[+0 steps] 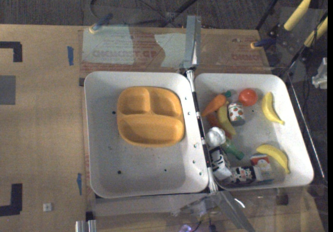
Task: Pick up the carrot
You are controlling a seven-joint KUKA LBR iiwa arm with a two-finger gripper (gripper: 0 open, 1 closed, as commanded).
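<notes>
On a wooden bench (41, 137), two white bins sit side by side, their inner rims touching. Along the near edge of the right bin (299, 137), a small carton (263, 168) lies beside a black-and-white bottle (240, 175), with a second bottle (218, 162) tucked into the near-left corner. Just behind the carton rests a banana (274, 155). Further in, against the left wall, a crumpled white object (215, 135) lies next to a small green item (233, 150) of unclear kind.

Toward the middle of that bin, a small can (237, 114) stands upright, touching a yellow fruit (223, 119). The carrot (214, 105) lies just beyond them, near the bin's far-left corner, slanted with its green top (228, 94) pointing to the far wall and its tip close to the left wall. A red tomato (248, 97) sits near the far wall just right of the carrot top, and a second banana (270, 108) lies by the right wall.

The left bin (104, 168) holds an orange divided plate (151, 116), set toward its far half. Clear sheets (130, 49) lie on the bench past both bins.
</notes>
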